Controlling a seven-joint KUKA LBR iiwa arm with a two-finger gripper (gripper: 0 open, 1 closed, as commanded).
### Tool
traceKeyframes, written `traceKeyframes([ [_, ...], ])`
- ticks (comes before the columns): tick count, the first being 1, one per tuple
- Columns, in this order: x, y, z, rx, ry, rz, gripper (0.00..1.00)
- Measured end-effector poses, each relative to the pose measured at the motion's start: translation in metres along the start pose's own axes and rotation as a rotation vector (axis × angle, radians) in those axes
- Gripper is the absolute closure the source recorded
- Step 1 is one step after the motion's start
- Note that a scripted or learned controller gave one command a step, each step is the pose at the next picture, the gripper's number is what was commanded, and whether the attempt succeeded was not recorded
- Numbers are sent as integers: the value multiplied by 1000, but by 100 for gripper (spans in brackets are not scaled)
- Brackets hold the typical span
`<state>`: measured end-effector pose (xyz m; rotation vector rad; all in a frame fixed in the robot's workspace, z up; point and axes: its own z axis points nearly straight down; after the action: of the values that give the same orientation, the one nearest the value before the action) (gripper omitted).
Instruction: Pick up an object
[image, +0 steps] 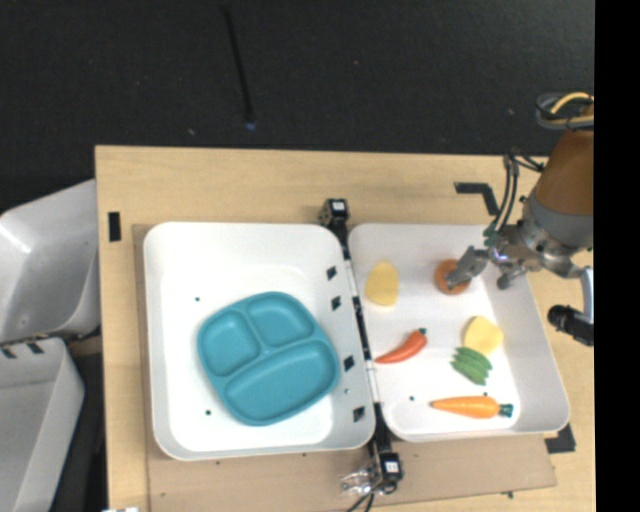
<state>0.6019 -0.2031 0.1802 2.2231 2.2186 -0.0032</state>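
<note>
My claw (468, 270) hangs low over the far right corner of the right bin (530, 400), and its tip sits right at a small round orange piece (450, 279), touching it or just above it. Whether the claw is apart, together or clamped on the piece, I cannot tell from this slant.

That orange piece is my likeliest target. It looks like a toy fruit of hard plastic: light, stiff and smooth, so I judge it may roll or squirt out if pinched off-centre. I would take it across its widest middle, straight from above.

To the left of my claw lies a pale yellow piece (381, 283). Nearer the camera from the claw are a red pepper (402, 347), a yellow block (483, 334) touching a green pod (471, 364), and, well beyond them, a carrot (465, 406) along the near wall. All look light and rigid too; the long ones want a grip across the narrow waist.

Far to my left, the other bin (170, 400) holds a blue divided plate (266, 356).
</note>
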Motion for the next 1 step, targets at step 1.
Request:
traceKeyframes([
  [1,1,7,45,2,1,-4,0],
])
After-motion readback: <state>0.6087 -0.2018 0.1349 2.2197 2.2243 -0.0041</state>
